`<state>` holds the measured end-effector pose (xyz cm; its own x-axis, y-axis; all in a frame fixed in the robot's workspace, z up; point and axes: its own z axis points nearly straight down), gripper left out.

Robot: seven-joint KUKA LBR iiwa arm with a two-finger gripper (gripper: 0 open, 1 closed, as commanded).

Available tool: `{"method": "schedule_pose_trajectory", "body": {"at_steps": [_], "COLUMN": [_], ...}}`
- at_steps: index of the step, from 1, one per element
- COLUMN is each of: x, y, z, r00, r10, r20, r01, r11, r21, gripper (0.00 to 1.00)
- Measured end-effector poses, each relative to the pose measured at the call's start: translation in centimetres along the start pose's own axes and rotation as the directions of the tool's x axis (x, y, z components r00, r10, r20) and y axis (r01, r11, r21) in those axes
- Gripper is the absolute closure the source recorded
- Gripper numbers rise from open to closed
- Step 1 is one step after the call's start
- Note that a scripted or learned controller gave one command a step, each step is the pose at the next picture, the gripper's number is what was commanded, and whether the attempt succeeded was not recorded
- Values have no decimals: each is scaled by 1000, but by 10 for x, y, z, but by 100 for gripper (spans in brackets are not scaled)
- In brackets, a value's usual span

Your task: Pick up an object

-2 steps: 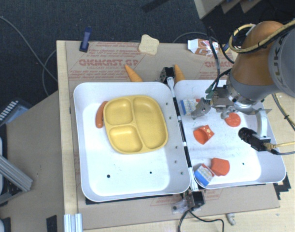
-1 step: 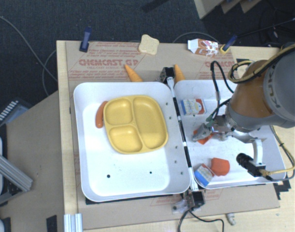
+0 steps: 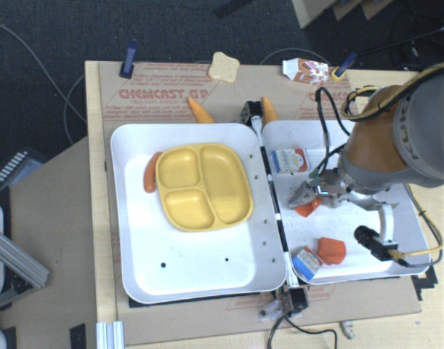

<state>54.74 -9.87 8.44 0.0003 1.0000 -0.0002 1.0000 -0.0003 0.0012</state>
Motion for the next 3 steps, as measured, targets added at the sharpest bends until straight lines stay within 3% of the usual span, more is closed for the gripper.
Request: {"method": "schedule_pose_trajectory", "body": {"at_steps": [1, 2, 3], "x": [0, 2, 41], "y": [0, 2, -25], "z": [-10, -14, -101], "r00": [1000, 1000, 1000], "r10": [1, 0, -1], "r20": [0, 0, -1], "r01": [-1, 0, 1], "r11": [1000, 1000, 1000], "r21": [-1, 0, 0], "gripper": [100, 100, 100]}}
